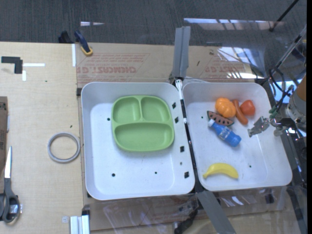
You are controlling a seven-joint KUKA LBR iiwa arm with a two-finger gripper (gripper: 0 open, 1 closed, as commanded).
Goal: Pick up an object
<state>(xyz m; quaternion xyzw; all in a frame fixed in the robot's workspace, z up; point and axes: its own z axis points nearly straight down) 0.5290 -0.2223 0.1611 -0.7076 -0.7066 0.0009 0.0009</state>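
Camera view, from above and at a slant: two white bins sit side by side on the desk [39,106]. The left bin [97,174] carries a green divided plate [143,122], and nothing there is in play. The right bin [273,165] is where the pickings are. Up top there's an orange fruit [224,106], touching a red-and-orange piece [245,108] just to its right. Tucked under the orange is a watermelon slice [220,117], and a blue bottle [225,132] lies tilted right against it. A banana [221,170] rests alone near the front wall, well apart from the cluster.

And the tool [259,126]? It's over the right side of that bin, just right of the bottle and below the red piece, touching nothing that I can make out. Whether it's spread or closed, I cannot tell — it's small and metallic against the white. Nothing appears between its tips.

So the score, as I judge it: nothing picked yet. Every object lies on the bin floor. All that's done is the approach; choosing a target, descending, closing and lifting are all left. The bottle or the red piece look the nearest candidates.

Off to the left on the desk: a tape ring [64,146] and scissors [9,199], out of the game.
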